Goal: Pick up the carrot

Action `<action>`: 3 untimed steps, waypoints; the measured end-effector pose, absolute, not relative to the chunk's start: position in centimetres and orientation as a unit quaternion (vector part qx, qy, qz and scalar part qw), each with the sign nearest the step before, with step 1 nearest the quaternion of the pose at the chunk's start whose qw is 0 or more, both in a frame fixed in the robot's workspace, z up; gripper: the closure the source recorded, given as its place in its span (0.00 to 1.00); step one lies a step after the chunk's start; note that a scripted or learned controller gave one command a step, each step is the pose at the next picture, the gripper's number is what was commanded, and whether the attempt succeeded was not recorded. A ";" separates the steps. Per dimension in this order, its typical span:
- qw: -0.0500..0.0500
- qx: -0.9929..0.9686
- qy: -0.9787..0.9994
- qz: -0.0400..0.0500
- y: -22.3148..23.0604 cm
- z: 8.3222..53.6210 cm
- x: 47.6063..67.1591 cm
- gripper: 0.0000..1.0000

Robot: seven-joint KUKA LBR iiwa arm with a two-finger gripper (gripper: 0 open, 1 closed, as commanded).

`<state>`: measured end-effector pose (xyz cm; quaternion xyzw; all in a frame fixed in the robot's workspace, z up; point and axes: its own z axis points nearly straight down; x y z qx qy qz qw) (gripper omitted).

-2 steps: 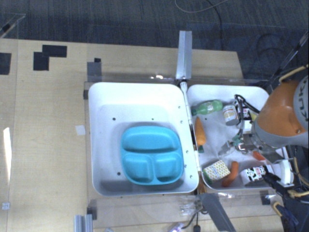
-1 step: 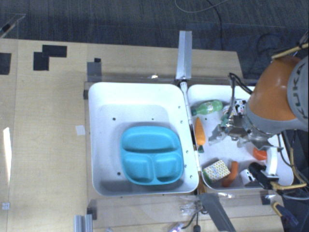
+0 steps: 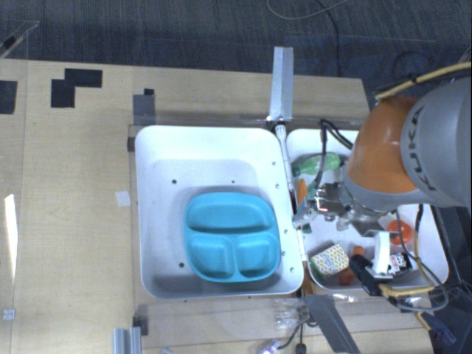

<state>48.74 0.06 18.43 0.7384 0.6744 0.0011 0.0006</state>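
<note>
Pretty plain setup: light wood bench (image 3: 66,220) with 3 black patches near its far left, dark grey carpet floor (image 3: 147,13) behind, and a thin cable (image 3: 346,2) looping across it.

The left bin (image 3: 151,198) is white and carries a light blue tray (image 3: 232,234). In the right bin (image 3: 318,277) lie a thin orange carrot (image 3: 302,191), a green object (image 3: 313,164) and a small block (image 3: 330,258) with a multicoloured dotted pattern. The arm (image 3: 413,150) is grey with an orange band.
</note>
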 end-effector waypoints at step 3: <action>0.001 0.865 0.502 0.002 -0.6 27.1 52.1 0.00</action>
